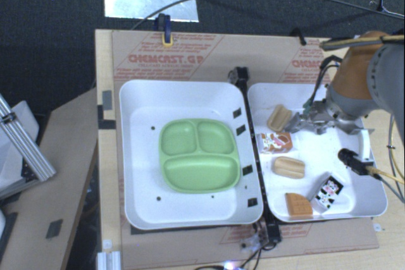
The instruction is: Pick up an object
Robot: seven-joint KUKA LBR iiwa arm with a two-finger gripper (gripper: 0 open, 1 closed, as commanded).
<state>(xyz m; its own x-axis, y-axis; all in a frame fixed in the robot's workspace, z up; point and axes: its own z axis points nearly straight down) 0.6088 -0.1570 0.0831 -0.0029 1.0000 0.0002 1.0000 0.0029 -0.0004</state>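
The right bin (373,199) holds several small objects. A tan bread-like piece (278,117) lies at its upper left. Below that are a red-and-white packet (275,143) and a tan bun (288,167). An orange-brown block (299,205) and a black-and-white patterned box (327,191) sit near the front wall. My gripper (299,122) is low in the right bin's upper part, pointing left, with its tip just right of the tan bread-like piece. I see nothing lifted off the bin floor.
A green divided plate (199,155) lies in the left bin (136,110). A black divider with clips (248,136) runs between the bins. The grey arm with its orange band (351,76) and a black fitting (354,161) cover the right bin's right side.
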